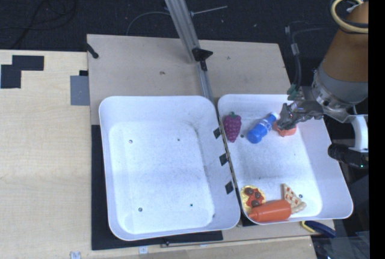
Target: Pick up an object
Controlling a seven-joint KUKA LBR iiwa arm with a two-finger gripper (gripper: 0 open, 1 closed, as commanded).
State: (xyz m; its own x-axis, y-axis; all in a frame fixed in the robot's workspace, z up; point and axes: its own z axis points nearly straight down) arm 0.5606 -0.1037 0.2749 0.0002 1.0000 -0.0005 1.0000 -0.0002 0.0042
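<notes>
Orange block [286,129] under gripper [290,115] | grip unclear, cannot tell | right bin [337,185]

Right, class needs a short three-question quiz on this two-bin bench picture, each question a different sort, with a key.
1. True or false: the purple grapes lie in the left bin.
2. Which item lies nearest the pincer? A) blue bottle B) orange sausage C) red-orange block
3. Fill in: the sausage lies at the right bin's ____ edge, near or far.

Key: 1 false; 2 C; 3 near.
</notes>
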